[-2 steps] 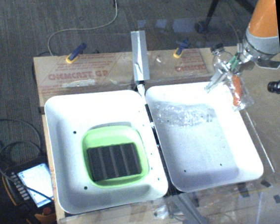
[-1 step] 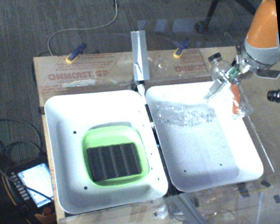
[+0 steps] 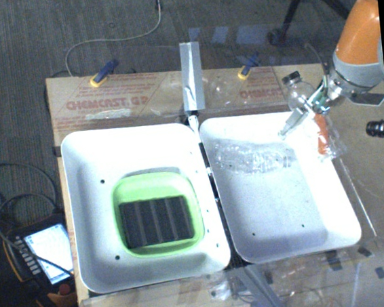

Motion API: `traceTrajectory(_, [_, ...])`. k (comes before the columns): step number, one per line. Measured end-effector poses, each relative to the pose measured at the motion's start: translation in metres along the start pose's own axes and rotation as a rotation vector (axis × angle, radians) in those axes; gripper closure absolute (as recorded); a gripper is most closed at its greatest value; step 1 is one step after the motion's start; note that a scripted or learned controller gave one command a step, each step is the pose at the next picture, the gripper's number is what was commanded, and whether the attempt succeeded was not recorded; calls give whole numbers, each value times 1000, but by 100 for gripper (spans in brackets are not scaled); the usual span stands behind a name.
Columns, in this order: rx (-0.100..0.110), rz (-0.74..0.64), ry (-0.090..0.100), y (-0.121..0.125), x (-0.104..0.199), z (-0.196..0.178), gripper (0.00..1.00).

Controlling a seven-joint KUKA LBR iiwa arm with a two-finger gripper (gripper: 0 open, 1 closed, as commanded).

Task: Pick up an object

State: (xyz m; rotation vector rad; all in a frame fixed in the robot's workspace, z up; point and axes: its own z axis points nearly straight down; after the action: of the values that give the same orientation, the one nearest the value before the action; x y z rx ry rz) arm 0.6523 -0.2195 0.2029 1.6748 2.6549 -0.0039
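Clear plastic wrapper (image 3: 252,157), crumpled and see-through, lying flat on the floor of the right bin (image 3: 337,233) toward its far side; it is the most likely object for the pick, though its edges are hard to trace against the white plastic. Left bin (image 3: 83,154) holds a green tray (image 3: 124,190) with dark ribbed slots, resting near its middle. The claw (image 3: 303,112) hangs over the far right corner of the right bin, beside a small orange item (image 3: 323,140) near the right wall. A clear bottle (image 3: 296,91) appears to sit at the claw, its dark cap pointing to the far side, but whether the claw's two prongs are wide, narrow or closed on the bottle cannot be told from this slanted view. The arm (image 3: 360,29), grey with an orange band, enters from the right. Progress, as a judgement: a lift may be under way if the bottle is truly gripped; if not, the grasp itself is not yet made, and the wrapper, the tray and the orange item remain untouched.
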Motion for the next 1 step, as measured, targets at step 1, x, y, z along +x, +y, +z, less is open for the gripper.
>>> traceTrajectory(1, [-1,-2,2,6,-5,-15,0])
